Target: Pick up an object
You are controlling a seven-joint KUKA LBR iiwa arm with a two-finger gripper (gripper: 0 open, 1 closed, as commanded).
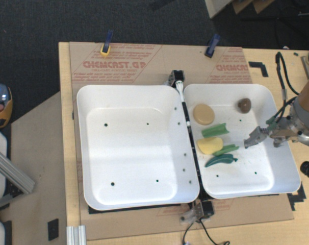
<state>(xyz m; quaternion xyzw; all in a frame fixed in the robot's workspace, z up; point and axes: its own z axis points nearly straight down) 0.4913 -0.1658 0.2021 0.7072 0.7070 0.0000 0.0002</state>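
Cardboard-topped bench (pixel 144 60) on dark carpet (pixel 52 14); two white bins (pixel 93 137); hand (pixel 256 137) state unclear.

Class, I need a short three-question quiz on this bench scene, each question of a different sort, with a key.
1. True or false: the small brown ball lies in the left bin.
2. Multiple choice: which object lies nearest the gripper? A) tan round disc B) light green piece C) brown ball
3. Fill in: the yellow piece lies between the green block and the dark green ______.

Key: 1 false, it is in the right bin; 2 B; 3 pepper.
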